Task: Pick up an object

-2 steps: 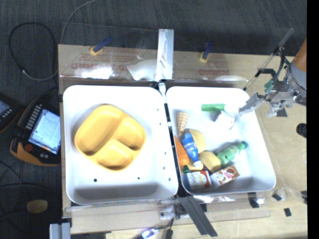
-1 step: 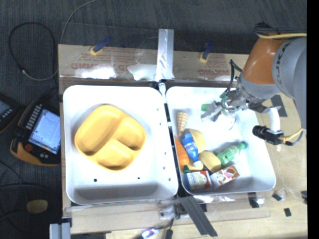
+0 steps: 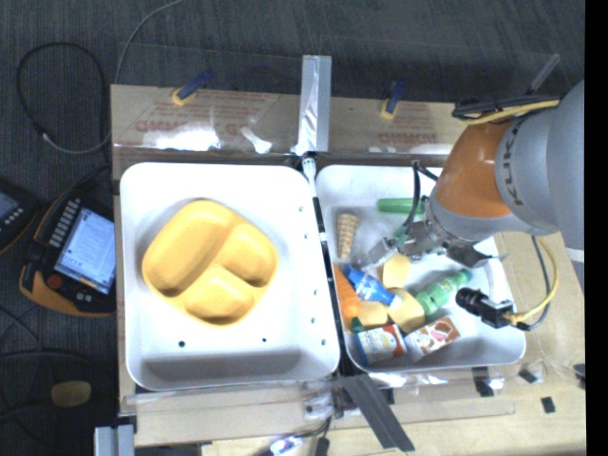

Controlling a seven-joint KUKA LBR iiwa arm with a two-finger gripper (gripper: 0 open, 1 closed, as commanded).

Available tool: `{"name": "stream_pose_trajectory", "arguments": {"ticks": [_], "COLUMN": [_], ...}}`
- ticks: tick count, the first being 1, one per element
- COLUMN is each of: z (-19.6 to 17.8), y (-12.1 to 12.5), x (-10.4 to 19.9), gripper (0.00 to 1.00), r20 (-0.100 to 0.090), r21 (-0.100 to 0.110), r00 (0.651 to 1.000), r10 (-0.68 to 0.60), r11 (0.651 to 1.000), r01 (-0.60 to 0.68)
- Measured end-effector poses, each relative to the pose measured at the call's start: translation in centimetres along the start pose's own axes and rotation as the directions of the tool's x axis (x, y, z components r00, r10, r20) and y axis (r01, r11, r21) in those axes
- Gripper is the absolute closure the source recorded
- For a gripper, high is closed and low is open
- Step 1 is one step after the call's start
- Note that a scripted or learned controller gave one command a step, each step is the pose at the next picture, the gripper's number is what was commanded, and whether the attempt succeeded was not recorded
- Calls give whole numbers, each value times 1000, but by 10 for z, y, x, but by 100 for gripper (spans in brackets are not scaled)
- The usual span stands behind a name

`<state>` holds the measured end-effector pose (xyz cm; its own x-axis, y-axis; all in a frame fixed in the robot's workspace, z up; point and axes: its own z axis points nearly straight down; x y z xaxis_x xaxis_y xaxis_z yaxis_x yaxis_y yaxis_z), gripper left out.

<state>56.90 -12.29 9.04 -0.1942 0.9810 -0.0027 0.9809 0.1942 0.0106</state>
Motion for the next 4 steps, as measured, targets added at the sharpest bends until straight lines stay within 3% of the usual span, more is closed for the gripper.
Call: {"name": "stream_pose_trajectory", "arguments": {"ticks": [1, 2, 3, 4], "z": [-49, 0, -3, -12], "y": [32, -20, -68, -67], "x": [8, -12, 3, 5], "gripper": [0, 0, 0, 100], "r20": [-1, 0, 11, 4], "r21": [13, -1, -6, -6], "r00": [994, 997, 932, 932], "r10": [108, -72, -361, -362], "r11": [994, 997, 932, 932], "r01": [-108, 72, 361, 362]}}
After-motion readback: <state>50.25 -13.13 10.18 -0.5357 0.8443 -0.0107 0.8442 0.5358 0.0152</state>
